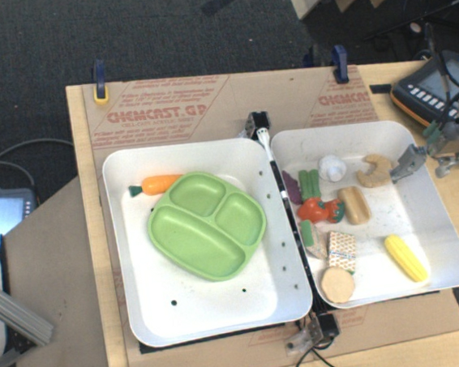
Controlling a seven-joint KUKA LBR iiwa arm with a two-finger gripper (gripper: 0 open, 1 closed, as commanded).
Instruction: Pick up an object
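The right bin (427, 198) holds several toy foods: a white ball (332, 168), a tan pastry piece (373, 170), green beans (309, 185), a red pepper (318, 210), a tan bread roll (354, 204), a yellow corn cob (405, 258), a waffle piece (342, 250) and a round cookie (337, 284). The left bin (144, 301) holds a green divided plate (207, 224) and an orange carrot (158, 184). My gripper (408, 163) hangs at the right bin's upper right edge, just right of the pastry piece, with nothing visibly held.
A black divider bar (277, 190) runs between the bins. A dark device with cables (428, 94) sits at the back right of the bench. Blue clamps (339, 63) hold the brown board. A purple piece (292, 187) lies against the right bin's left wall.
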